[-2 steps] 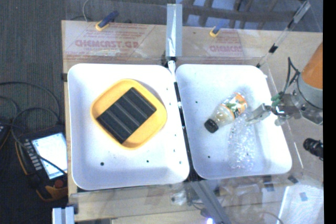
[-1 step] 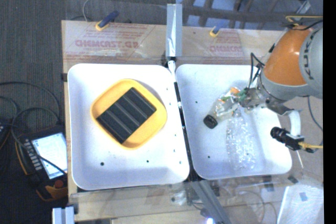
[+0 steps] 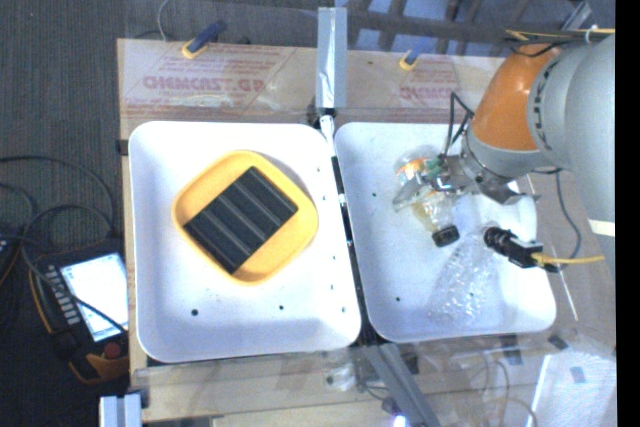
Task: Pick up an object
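Note:
In the right bin (image 3: pixel 400 305) lies a crumpled clear wrapper with orange and green bits (image 3: pixel 415 177) near the back. A clear bubbly plastic bag (image 3: pixel 462 283) rests toward the front right. My gripper (image 3: pixel 450 187) reaches in from the right under the orange band (image 3: pixel 505 110) and hangs low over the crumpled wrapper, right at its right side. The arm's bulk hides much of the gripper. A small black piece (image 3: pixel 445 235) shows just below it. The left bin (image 3: pixel 160 315) holds a yellow rounded dish with a black ribbed insert (image 3: pixel 243 217).
A grey divider strip (image 3: pixel 331 65) stands at the back between the bins. A yellow cable (image 3: pixel 565 261) trails from a black connector (image 3: pixel 508 246) on the arm over the right bin's right side. Blue and yellow clips (image 3: pixel 203 37) sit on the back board.

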`<state>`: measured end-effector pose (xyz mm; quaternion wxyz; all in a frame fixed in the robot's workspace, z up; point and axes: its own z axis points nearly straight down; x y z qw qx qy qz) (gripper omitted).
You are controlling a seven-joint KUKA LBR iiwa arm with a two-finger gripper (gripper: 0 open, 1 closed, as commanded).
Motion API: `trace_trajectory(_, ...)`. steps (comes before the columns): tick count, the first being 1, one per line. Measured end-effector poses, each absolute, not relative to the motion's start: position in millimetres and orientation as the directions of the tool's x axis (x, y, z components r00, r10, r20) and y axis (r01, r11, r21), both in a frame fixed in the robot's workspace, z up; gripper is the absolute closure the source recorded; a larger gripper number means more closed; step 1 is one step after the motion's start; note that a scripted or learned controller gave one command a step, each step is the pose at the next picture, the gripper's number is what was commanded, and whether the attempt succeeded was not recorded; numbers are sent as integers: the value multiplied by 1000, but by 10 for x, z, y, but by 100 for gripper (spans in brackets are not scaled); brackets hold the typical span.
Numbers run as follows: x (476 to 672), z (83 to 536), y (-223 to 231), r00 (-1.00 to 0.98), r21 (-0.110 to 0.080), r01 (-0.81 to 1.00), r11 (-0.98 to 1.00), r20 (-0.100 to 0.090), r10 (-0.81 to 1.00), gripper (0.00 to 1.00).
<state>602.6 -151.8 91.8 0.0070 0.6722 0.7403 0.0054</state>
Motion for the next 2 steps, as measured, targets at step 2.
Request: trace_trajectory(2, 6405, 1857, -1192, -167, 0, 986, 167, 0, 986, 100)
